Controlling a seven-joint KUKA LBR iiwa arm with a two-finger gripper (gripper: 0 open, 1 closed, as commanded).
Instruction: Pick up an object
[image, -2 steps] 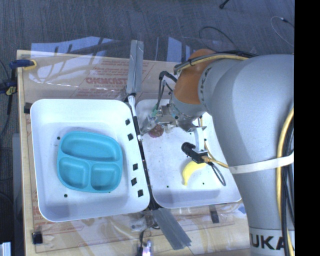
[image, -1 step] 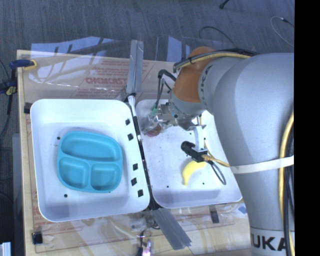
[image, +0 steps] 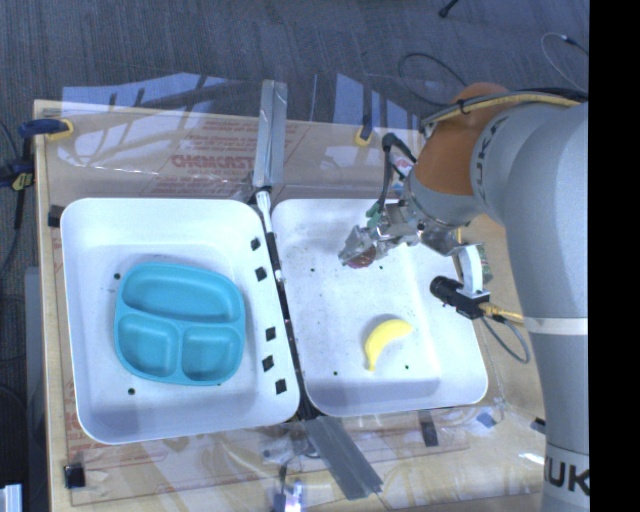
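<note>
Setting: robotics lab test bench. Evidence: large grey industrial arm with orange band (image: 520, 170) entering from the right, loose cables trailing beside it; two shallow white plastic bins (image: 90, 390) side by side on a wooden bench top (image: 150, 135) under clear plastic sheeting; blue clamp (image: 40, 128) at far left corner; dark grey carpet floor (image: 150, 50) beyond the far edge.

Smooth, slightly glossy white plastic for both bins (image: 100, 400), speckled with dark flecks in the right one. Matt blue plastic for the divided tray (image: 180, 320) on the left. Glossy yellow plastic look on the banana (image: 385, 340). Satin grey arm casing (image: 540, 200), orange band.
</note>
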